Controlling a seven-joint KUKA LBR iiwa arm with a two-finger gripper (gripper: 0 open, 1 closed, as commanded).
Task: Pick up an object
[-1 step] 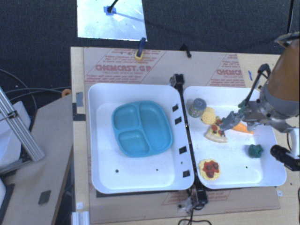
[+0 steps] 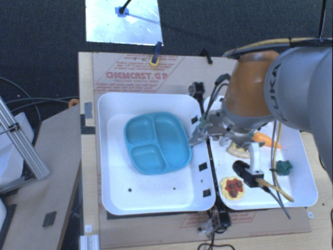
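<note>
Counting one blue tray (image 2: 157,143), two white bins (image 2: 117,191), tool (image 2: 200,134) grip unclear.

Grey KUKA arm (image 2: 304,87), orange band (image 2: 250,87), black cables, white tool mount

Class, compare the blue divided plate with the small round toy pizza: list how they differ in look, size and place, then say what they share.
The blue divided plate is plain blue with three compartments; the toy pizza is yellow with red topping. The plate is far larger than the pizza. The plate lies in the left bin, the pizza in the right bin. Both lie flat on a bin floor.
</note>
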